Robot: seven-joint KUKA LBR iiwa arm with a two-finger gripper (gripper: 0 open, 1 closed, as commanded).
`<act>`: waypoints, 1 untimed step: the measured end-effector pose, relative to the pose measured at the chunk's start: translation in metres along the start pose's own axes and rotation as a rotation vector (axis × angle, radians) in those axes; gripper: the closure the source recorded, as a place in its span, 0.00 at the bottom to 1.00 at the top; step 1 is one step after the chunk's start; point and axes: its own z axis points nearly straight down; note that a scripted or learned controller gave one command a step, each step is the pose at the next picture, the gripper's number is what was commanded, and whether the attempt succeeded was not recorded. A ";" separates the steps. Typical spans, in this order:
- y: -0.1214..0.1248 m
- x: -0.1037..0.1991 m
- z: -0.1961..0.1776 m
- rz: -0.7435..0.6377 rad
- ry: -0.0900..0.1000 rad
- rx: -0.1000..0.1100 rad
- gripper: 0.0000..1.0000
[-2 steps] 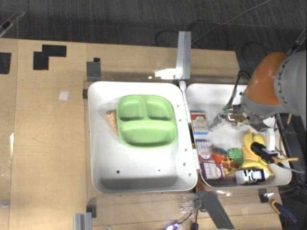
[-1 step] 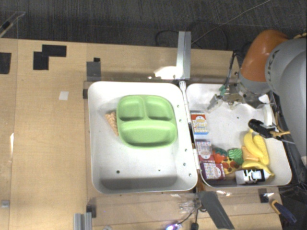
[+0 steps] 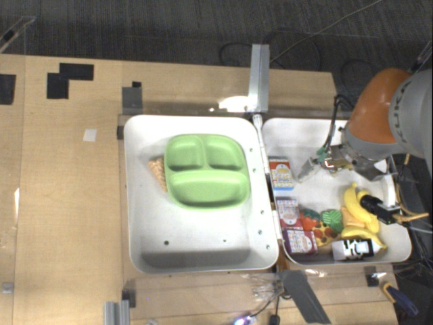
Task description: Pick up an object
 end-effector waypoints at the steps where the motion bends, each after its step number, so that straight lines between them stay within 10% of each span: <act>1: 0.075 -0.011 0.004 0.026 -0.001 0.003 0.00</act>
